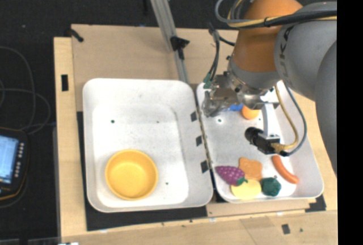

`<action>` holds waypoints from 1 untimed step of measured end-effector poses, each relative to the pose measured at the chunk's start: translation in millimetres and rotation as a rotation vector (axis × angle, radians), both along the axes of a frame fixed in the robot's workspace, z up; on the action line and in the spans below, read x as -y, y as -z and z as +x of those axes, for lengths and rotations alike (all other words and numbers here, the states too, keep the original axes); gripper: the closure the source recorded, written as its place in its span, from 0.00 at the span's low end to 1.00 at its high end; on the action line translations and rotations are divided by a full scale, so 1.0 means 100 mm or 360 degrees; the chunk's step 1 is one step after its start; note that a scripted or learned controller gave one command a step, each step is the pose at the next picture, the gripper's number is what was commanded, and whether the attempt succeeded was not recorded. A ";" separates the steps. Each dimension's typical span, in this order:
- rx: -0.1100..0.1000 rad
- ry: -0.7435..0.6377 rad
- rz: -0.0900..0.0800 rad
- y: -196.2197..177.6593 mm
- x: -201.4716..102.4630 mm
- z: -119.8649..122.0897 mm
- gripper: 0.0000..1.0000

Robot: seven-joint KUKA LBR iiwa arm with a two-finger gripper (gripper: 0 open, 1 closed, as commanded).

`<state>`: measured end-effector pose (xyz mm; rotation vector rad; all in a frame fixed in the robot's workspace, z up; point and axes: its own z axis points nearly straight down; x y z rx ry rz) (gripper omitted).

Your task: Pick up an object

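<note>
My gripper point(214, 103) hangs low over the far left part of the right bin point(229, 136), under the orange wrist band. A blue object point(235, 106) and a small orange ball point(250, 112) lie just to its right, partly hidden by the wrist. Along the near edge of that bin lie purple grapes point(228, 173), an orange piece point(250, 168), a yellow fruit point(245, 189), a green vegetable point(270, 186) and an orange-red sausage point(284, 169). I see nothing between the fingers.
The left bin point(136, 113) holds a yellow bowl point(131, 174) in its near left corner. A metal pole point(164, 17) slants up from the bins' far edge. A black cable fitting point(258, 139) of the arm hangs above the right bin's middle.
</note>
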<state>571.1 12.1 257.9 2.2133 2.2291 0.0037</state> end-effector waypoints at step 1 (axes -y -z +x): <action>-0.0002 0.0002 -0.0003 0.15 -0.45 0.23 1.00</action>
